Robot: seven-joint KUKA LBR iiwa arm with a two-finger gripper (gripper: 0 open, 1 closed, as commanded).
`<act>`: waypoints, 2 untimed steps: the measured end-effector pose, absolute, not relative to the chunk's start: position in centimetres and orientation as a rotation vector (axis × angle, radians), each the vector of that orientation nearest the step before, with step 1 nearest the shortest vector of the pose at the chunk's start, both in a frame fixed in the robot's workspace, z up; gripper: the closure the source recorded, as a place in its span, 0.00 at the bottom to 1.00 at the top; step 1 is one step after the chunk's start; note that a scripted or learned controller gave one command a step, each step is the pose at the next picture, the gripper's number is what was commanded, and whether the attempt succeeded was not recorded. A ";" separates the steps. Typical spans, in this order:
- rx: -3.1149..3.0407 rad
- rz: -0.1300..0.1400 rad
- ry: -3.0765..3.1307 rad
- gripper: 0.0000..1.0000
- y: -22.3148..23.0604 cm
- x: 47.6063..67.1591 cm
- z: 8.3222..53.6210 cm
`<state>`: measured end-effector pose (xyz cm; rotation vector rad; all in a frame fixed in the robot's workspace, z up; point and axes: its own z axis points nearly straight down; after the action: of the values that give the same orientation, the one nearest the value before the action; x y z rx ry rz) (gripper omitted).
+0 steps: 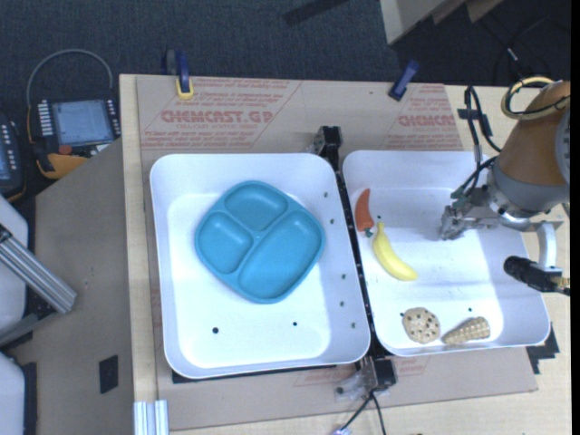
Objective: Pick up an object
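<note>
**Arm waits over the right bin, banana close by**

A brown bench [272, 107] sits on a dark blue floor and holds two white bins side by side. The left bin [181, 333] has a blue plate with sections [261, 241] in it. The right bin [507, 329] has the small toys.

The gripper [453, 223] is low over the right bin, near the middle. It is small and dark here, so I cannot tell how wide it stands. Nothing can be seen inside it.

The nearest toy is the banana [392, 256]. It lies a little to the left of the gripper and a bit closer to the front edge. Its long side runs slanted, with the thin tip pointing up toward the orange carrot [363, 210] and the fat end pointing down to the right. The cookie [420, 324] and the cone [467, 331] lie farther off, near the front wall.

What could go wrong? The banana is smooth and curved. If the gripper closes along its long side, it may slip out or spin away. It may also bump the carrot, which is just beside the tip.
</note>
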<state>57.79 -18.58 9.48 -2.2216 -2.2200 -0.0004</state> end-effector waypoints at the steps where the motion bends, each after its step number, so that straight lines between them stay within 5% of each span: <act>1: -2.224 -0.002 -2.225 1.00 -19.0 57.7 15.7; 2: -2.223 -0.001 -2.224 1.00 -18.8 57.5 19.9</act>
<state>57.49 -18.83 19.86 -2.2229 -2.2244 -0.0015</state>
